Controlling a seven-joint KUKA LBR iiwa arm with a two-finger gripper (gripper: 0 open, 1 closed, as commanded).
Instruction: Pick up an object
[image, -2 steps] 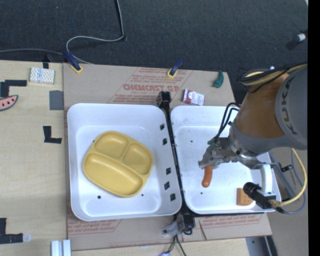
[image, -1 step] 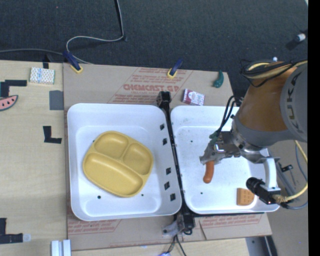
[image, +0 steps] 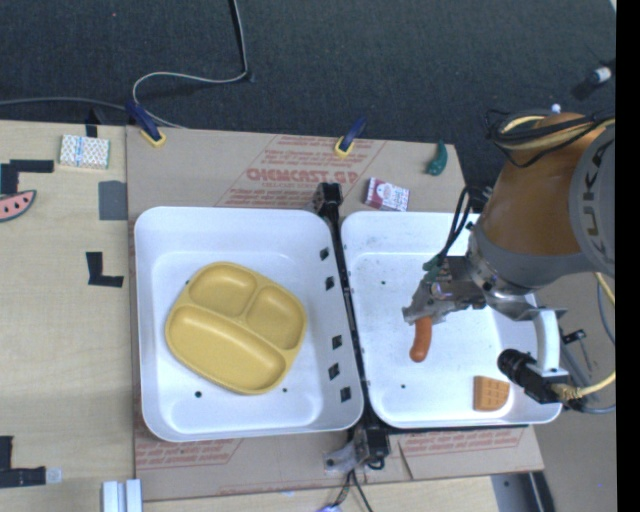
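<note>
In the right bin (image: 385, 400), an orange toy sausage (image: 421, 341) stands nearly upright near the middle. My gripper (image: 427, 312) is directly over it, and its fingers are closed on the sausage's top end. The lower end of the sausage is close to the bin floor; I cannot tell whether it touches. A small tan waffle-like square (image: 489, 393) lies at the bin's near right corner, apart from the gripper.
The left bin (image: 160, 400) holds a yellow divided plate (image: 235, 325). A black clip-studded divider (image: 340, 310) runs between the bins. A small red-and-white packet (image: 385, 194) and a green clip (image: 438, 157) lie on the cardboard behind the right bin.
</note>
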